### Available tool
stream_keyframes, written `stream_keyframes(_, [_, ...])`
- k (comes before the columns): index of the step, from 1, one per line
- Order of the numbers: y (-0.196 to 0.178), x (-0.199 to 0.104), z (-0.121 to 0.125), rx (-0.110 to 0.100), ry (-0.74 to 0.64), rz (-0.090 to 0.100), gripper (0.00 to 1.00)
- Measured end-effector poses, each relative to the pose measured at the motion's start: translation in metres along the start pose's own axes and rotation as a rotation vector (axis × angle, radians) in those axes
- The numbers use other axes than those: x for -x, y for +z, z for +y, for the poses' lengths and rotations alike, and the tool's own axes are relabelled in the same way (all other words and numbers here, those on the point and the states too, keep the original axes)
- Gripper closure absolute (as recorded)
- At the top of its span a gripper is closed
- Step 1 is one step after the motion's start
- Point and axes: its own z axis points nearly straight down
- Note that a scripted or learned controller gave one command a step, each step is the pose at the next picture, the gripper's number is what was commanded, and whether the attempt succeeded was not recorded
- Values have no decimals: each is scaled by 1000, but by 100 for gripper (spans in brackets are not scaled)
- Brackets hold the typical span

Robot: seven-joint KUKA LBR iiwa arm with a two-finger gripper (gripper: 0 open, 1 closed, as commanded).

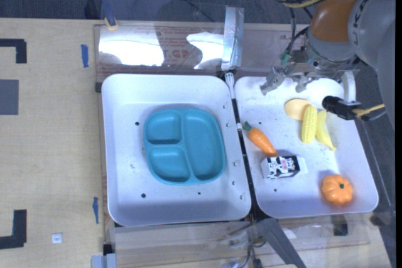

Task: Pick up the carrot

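Observation:
The carrot [261, 140], orange with a small green top, lies at the left edge of the right bin [361, 154], close to the wall between the bins. My gripper [286, 83] hovers over the bin's far end, up and to the right of the carrot and well apart from it. Its fingers [270, 86] stand open with nothing between them.
A corn cob [309, 123], a banana [325, 132] and a pale yellow piece [294, 108] lie right of the carrot. A black-and-white carton [281, 166] sits just below it, a small pumpkin [337, 190] at the near right. The left bin [119, 135] holds a blue divided plate [184, 144].

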Motion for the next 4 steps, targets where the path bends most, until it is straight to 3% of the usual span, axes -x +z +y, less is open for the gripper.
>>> stream_keyframes(1, [-17,-50,-57,-6,-412,2,0])
stream_keyframes(2, [-16,-85,-96,-7,-505,2,0])
stream_keyframes(3, [-27,-83,-94,-1,-501,1,100])
stream_keyframes(4, [-26,-83,-95,-2,-501,1,0])
